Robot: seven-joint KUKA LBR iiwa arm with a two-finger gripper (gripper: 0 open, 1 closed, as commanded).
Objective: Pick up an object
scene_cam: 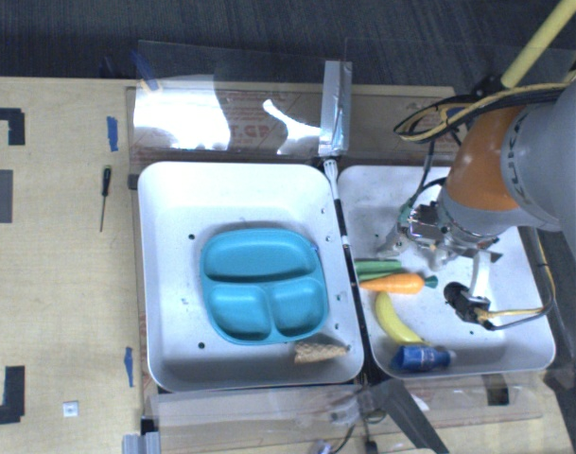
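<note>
My gripper [431,251] hangs low in the right bin [514,348], under the orange wrist band, just right of and above the toy carrot [401,284]. The carrot lies on the bin floor, orange with a green top [380,268] beside it. A yellow banana [395,318] lies just in front of the carrot. A small blue can [422,356] rests on its side at the bin's front edge. Nothing shows as lifted off the floor.
The left bin [165,253] holds a blue divided plate [264,284] and a brown wafer-like piece [318,350] at its front right. A black cable end [465,303] dangles over the right bin. A divider wall [344,253] separates the bins.
</note>
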